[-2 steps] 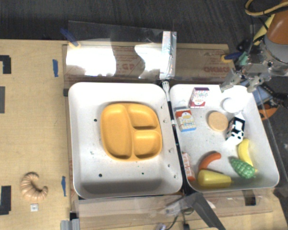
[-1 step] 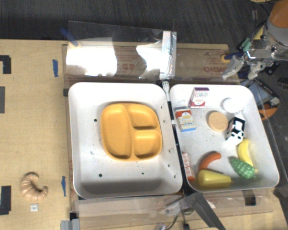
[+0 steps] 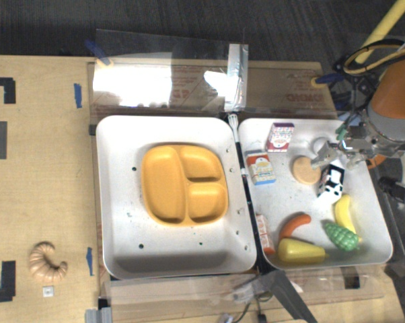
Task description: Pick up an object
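My gripper (image 3: 327, 153) hangs over the upper right of the right bin (image 3: 384, 247), reaching in from the right below the orange wrist band. It sits just right of a round tan biscuit (image 3: 304, 170) and just above a black-and-white toy (image 3: 332, 182). Nothing is visibly held in it. Lower in the same bin lie a yellow banana (image 3: 344, 213), a green bumpy vegetable (image 3: 342, 237), a red-orange sausage shape (image 3: 294, 224) and a yellow pear-like fruit (image 3: 300, 250). A pink-and-white carton (image 3: 280, 137) and a red-and-white carton (image 3: 260, 168) lie at the bin's upper left.
The left bin (image 3: 115, 147) holds a yellow divided plate (image 3: 185, 183). A croissant toy (image 3: 48, 262) lies on the cardboard bench at lower left. A clear plastic sheet (image 3: 169, 79) stands behind the bins. Cables (image 3: 371, 52) run at the upper right.
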Controlling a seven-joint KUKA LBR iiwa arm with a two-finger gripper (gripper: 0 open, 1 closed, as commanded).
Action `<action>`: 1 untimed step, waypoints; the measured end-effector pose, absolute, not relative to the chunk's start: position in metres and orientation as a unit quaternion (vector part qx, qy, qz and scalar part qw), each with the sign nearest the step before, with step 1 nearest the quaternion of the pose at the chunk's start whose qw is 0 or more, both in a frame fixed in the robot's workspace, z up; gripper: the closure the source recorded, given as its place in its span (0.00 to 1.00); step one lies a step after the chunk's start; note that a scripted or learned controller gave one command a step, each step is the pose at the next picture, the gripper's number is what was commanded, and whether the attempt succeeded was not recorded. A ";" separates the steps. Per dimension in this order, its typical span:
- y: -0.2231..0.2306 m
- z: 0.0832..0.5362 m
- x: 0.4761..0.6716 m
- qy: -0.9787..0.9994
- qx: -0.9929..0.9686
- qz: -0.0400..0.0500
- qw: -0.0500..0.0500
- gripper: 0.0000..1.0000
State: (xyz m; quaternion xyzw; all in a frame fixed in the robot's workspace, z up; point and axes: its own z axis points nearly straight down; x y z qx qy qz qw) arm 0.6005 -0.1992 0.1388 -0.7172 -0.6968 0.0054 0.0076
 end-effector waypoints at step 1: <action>-0.205 0.093 0.569 -0.703 -0.711 -0.003 0.003 0.00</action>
